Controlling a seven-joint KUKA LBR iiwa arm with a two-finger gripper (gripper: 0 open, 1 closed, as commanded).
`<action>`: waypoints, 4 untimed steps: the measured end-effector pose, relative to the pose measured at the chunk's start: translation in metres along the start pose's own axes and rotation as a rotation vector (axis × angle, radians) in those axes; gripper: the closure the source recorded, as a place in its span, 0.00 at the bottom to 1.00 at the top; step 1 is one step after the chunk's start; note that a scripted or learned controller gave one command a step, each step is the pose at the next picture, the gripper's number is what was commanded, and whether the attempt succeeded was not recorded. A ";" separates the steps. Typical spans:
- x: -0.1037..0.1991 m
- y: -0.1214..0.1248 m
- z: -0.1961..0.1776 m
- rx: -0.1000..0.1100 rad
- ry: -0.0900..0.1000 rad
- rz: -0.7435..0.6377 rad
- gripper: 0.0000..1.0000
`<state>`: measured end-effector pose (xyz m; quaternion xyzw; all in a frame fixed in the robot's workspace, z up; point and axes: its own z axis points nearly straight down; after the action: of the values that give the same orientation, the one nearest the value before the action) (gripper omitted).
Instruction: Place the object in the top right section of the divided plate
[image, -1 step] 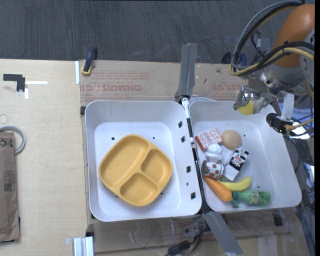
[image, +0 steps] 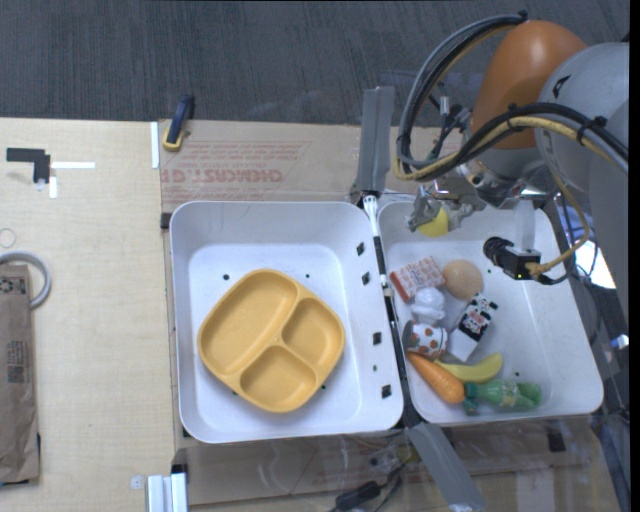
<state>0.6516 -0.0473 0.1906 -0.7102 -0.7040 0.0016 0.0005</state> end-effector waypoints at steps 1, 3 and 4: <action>0.073 -0.025 -0.001 -0.001 0.000 -0.130 1.00; 0.139 -0.019 -0.001 -0.002 -0.001 -0.094 1.00; 0.221 -0.016 0.098 -0.004 -0.001 -0.212 1.00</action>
<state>0.6376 0.1733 0.0922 -0.6316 -0.7753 0.0003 -0.0013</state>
